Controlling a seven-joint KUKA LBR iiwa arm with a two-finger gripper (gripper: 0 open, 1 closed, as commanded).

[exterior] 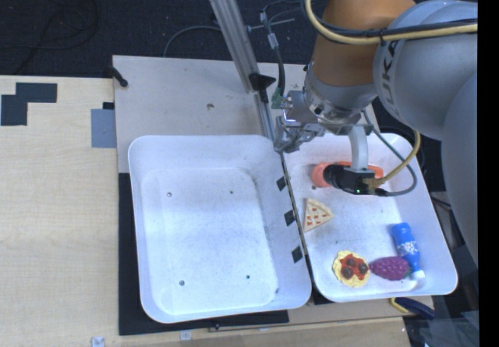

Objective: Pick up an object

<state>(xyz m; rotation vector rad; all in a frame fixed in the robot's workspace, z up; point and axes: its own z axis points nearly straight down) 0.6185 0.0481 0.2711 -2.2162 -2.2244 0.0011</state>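
Camera view puts my gripper (290, 133) at mid-frame, over the right bin's (366, 222) upper-left corner; apart or together, I cannot tell. Nothing looks lifted yet: the pizza slice (316, 214) lies in that bin just below, so the whole grasp is left.

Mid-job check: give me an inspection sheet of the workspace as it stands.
Surface: left bin and right bin, white, side by side on the bench.
Job's things: in the right bin, orange piece, waffle wedge, yellow tart, purple grapes, blue tube.
Clutter: nothing seen.
Grippers: gripper over the bins' shared rim, at its far end.
Cables: dark leads behind the bench.
Surroundings: aluminium bar slanting up; wooden tabletop at left.
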